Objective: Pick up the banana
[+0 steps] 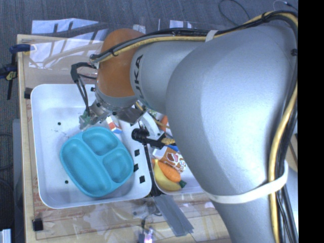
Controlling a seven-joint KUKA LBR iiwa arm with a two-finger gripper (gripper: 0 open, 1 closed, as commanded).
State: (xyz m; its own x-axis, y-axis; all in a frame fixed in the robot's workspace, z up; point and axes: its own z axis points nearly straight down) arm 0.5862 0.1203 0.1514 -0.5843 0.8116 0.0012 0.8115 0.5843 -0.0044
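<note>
Banana lies in the right bin, close to that bin's near edge and its left wall, with only part of its yellow length showing under the arm. A carrot, orange with a bit of green at its end, rests on top of the banana and touches it. Just behind the carrot sits a small packet printed in red and white, and further back some orange and blue odds and ends crowd against the arm, too hidden to name.

The arm covers most of the right bin, its orange band hanging over the far edge of the left bin. The gripper sits low over the far middle of the left bin, well apart from the banana. Its fingers are buried under the wrist, so I cannot tell whether they are spread or closed; something small and greenish seems to be at the tip, though the view is too poor to be sure.

A blue plate with three compartments lies in the left bin towards its near right corner, just in front of the gripper.
</note>
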